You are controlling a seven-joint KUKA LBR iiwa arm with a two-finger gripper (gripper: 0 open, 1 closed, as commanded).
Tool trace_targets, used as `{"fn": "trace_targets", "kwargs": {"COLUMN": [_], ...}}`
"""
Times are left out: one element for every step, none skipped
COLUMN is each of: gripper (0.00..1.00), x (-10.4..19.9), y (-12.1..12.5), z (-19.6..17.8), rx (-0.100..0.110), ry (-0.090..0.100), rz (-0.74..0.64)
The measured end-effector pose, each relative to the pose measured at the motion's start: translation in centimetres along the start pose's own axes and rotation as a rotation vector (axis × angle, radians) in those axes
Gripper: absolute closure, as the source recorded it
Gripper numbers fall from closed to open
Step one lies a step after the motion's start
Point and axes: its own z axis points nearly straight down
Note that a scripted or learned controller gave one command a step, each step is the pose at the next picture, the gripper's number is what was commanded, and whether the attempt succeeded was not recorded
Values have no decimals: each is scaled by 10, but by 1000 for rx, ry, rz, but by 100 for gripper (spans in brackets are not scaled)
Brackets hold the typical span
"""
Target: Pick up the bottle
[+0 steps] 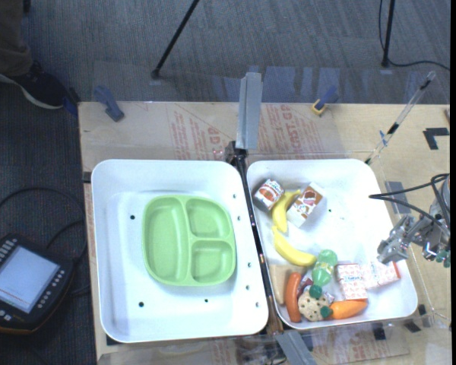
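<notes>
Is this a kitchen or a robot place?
Probably a robot lab, not a kitchen. Toy food like a banana sits in a white bin on a bench, tripod legs stand on carpet, and a handheld control screen lies on the floor.

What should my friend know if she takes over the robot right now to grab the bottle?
Claw: at the right edge of the right bin, above the bin floor, nothing visible between its fingers.
Bottle: probably the small green item in the toy pile near the right bin's front, next to the banana; it is too small to be sure.
Left bin: holds the green divided plate.
Done: nothing yet; the bottle lies in the pile.
Left: move the claw over to the pile, come down, grip the bottle, lift it.
</notes>
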Motion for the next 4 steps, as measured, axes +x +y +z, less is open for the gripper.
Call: {"fn": "trace_targets", "kwargs": {"gripper": [100,100,100,100], "x": [-1,-47,-109,-76], "y": [-2,27,66,52], "z": [-76,-14,-53,50], "rx": [1,2,2,3], "ry": [0,4,0,2], "rz": [269,239,553,749]}}
